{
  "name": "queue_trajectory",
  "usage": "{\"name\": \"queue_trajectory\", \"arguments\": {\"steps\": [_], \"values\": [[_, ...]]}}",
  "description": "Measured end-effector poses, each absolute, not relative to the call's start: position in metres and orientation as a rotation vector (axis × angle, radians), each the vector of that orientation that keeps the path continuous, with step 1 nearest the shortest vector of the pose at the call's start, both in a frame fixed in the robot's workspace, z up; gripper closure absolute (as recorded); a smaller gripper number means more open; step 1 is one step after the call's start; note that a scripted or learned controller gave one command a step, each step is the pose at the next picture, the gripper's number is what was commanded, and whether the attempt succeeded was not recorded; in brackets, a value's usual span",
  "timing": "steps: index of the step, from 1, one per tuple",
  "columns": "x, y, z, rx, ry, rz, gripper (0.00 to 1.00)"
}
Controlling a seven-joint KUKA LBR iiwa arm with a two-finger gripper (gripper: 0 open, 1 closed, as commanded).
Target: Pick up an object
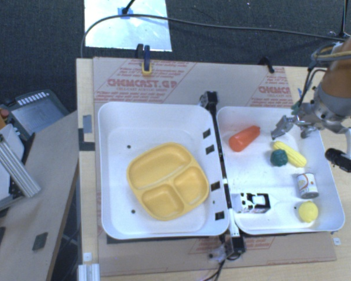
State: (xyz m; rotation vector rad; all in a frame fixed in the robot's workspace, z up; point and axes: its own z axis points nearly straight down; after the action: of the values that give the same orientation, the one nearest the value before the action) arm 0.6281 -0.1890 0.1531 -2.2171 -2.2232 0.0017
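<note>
a robotics lab bench, not a home or a shop.

the grey arm (pixel 339 69) with its orange band reaches in over two shallow white bins (pixel 111 157) set side by side on a sheet of protective board printed with a brand name (pixel 143 82), held by a yellow clamp (pixel 146 60). toy-like test items lie in the bins: a yellow divided tray (pixel 167 180), an orange carrot (pixel 244 138), a corn cob (pixel 289 154), a small can (pixel 306 185). cables (pixel 222 28) run across dark carpet, and aluminium framing (pixel 9 157) and a grey device (pixel 32 113) sit on a side table at left.
</note>
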Motion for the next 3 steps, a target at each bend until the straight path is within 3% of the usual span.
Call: {"name": "queue_trajectory", "arguments": {"steps": [1, 2, 3], "values": [[0.627, -0.194, 0.11, -2.219, -2.222, 0.002, 0.0], [0.629, -0.195, 0.124, -2.222, -2.228, -0.004, 1.0], [0.632, -0.196, 0.168, -2.221, -2.23, -0.005, 1.0]]}}
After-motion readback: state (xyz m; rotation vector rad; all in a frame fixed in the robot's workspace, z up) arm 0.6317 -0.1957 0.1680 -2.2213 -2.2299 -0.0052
